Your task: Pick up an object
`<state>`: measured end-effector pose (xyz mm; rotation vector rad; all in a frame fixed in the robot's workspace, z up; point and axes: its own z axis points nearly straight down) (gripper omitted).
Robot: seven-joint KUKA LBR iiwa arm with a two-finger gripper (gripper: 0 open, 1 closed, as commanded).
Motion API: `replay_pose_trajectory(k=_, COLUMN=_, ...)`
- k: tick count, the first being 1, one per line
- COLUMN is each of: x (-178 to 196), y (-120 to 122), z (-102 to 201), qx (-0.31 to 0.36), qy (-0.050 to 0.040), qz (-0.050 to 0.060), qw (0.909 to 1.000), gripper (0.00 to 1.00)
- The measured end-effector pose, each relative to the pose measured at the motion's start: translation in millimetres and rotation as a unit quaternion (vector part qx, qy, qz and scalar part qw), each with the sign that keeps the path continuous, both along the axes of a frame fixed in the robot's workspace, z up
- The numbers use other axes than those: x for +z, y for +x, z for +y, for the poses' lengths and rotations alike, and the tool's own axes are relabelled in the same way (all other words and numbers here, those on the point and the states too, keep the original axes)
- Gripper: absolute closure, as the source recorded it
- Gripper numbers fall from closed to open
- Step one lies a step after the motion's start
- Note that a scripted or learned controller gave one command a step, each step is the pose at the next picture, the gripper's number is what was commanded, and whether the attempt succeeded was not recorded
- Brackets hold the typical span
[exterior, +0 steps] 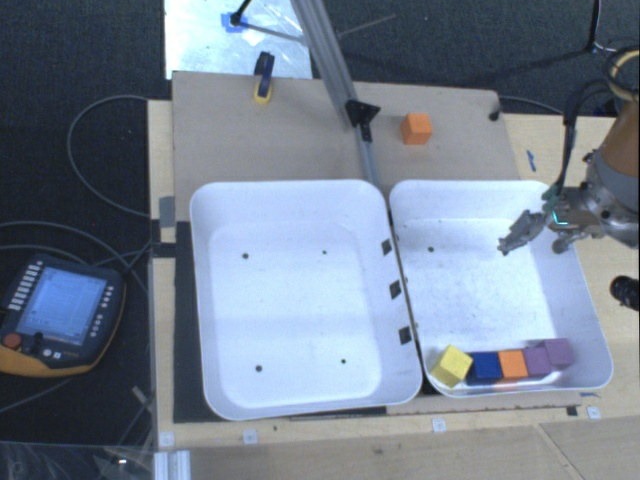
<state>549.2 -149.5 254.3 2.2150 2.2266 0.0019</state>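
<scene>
Five blocks line the right bin's (575,298) near wall — yellow block (451,365), blue block (486,367), orange block (513,364), two purple blocks (550,355). Up at two o'clock of them, the gripper (518,234) hangs with jaws slightly parted, gripping nothing.

Yellow block (451,365) tilted, blue block (486,367), orange block (513,364), purple blocks (550,355), touching in a row, right bin's near edge

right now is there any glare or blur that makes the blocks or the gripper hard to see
Camera view: bright, even light washes out both white bins, shadows faint; the blocks along the right bin's near edge stay sharp and distinct in colour; the gripper is small and slightly soft; strong glare on the shiny sheet at top.
</scene>
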Motion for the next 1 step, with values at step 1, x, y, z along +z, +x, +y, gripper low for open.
replay_pose_trajectory(k=1, x=-90.2, y=-46.4, z=11.2, qx=-0.002, qy=0.0011, qz=0.004, qw=1.0, gripper=0.0)
